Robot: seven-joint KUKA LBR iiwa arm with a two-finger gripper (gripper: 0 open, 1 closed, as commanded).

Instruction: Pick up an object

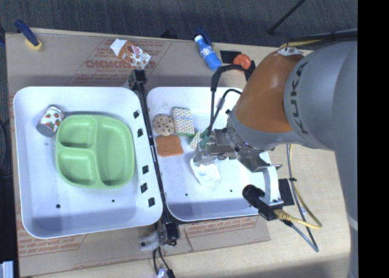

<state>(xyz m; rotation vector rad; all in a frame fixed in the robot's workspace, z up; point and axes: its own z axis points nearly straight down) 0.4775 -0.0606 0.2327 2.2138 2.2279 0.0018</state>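
Camera view: left bin (24,149) holds a green divided tray (95,149), with a small patterned cup (51,120) lying just beside the tray's upper left corner. Right bin (182,210) holds a round cookie (162,124), a patterned packet (183,120) touching it on the right, an orange block (169,145) just below both, and a white object (208,175) near the centre. The gripper (203,156) sits low over the white object; whether it grips anything cannot be told.
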